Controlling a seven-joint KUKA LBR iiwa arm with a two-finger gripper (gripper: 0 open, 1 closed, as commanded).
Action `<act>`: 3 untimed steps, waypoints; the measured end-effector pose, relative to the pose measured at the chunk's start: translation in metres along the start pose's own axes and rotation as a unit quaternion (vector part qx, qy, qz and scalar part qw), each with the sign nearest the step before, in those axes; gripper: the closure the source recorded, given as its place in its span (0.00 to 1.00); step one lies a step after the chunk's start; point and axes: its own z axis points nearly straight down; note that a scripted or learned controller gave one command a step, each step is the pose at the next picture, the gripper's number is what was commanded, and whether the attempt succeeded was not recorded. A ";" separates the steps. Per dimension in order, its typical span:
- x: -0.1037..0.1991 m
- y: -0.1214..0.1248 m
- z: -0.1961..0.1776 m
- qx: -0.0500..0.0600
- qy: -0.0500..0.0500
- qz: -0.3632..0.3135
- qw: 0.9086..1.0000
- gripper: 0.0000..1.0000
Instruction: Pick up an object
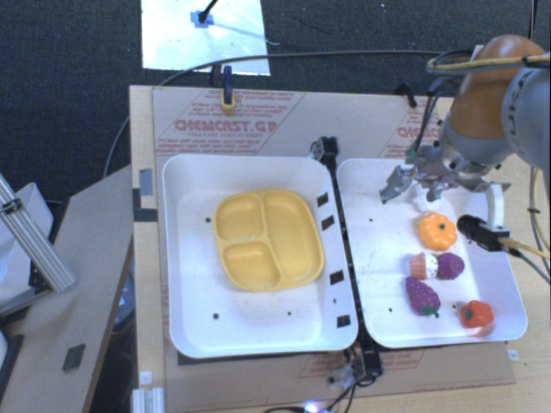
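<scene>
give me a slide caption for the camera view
Gripper hovers over the right bin above toy foods; yellow tray sits in the left bin.

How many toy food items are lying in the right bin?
4: an orange pumpkin nearest the gripper, a cupcake touching a purple berry, purple grapes below, and a red-orange pepper by the near right corner. The arm may hide more.

The grey arm with its orange band (495,93) is cut off by the right edge, so its base is out of sight. The two-finger end effector (413,185) is small and partly blurred; its finger spacing cannot be told. A small white object (424,201) just under it, over the far part of the right white bin (379,317), is partly hidden, its shape unclear.
</scene>
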 end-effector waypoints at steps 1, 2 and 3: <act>0.000 0.003 -0.008 -0.007 -0.001 -0.001 1.000 0.00; 0.007 -0.002 0.049 -0.005 0.000 0.000 1.000 0.00; 0.008 -0.001 0.094 -0.005 0.000 0.000 1.000 0.00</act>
